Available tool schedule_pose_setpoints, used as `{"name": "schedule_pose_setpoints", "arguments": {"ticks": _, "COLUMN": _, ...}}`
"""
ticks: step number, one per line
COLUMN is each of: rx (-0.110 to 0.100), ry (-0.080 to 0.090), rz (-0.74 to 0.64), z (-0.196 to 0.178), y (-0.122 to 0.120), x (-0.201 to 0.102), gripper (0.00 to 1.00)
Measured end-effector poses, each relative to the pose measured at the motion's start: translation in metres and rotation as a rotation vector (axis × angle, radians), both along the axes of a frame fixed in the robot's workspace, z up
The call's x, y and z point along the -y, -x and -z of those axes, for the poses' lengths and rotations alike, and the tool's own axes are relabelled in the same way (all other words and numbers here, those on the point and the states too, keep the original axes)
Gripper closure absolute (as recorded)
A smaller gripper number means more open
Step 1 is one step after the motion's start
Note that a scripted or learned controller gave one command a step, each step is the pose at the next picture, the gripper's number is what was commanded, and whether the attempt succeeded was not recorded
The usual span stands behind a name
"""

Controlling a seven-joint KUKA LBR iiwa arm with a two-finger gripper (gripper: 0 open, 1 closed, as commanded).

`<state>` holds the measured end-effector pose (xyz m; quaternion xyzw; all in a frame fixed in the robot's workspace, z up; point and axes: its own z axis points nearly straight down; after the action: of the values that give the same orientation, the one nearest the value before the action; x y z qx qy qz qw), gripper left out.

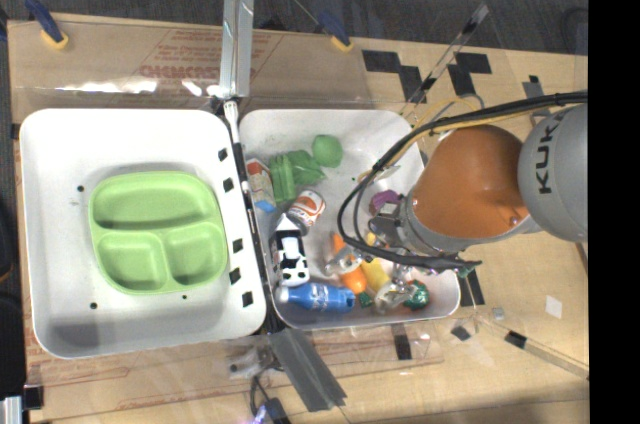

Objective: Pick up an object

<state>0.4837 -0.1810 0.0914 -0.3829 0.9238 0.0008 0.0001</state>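
Observation:
The right bin (350,124) holds a heap of small items: a green toy (300,164), a red-and-white can (305,207), a black-and-white cow figure (289,257), a blue bottle (318,297) lying along the near wall, and orange and yellow pieces (362,276). My arm reaches in from the right, its orange band (468,184) hanging over the bin's right half. The gripper (385,264) is low among the orange and yellow pieces near the bin's front right, mostly hidden under the wrist and cables.
The left bin (50,212) carries a green divided tray (157,232). A metal divider post (237,42) stands between the bins at the back. Black cables (355,202) loop from the wrist over the right bin. Clamps sit along the bench's back edge.

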Motion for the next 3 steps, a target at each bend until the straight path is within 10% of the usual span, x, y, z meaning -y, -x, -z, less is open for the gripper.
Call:
{"name": "schedule_pose_setpoints", "arguments": {"ticks": 2, "rx": -0.003, "ry": -0.001, "rz": -0.035, "z": 0.0, "y": 0.0, "x": -0.021, "gripper": 0.0}}
{"name": "schedule_pose_setpoints", "arguments": {"ticks": 3, "rx": 0.0, "ry": -0.001, "rz": -0.045, "z": -0.01, "y": -0.002, "x": -0.024, "gripper": 1.0}}
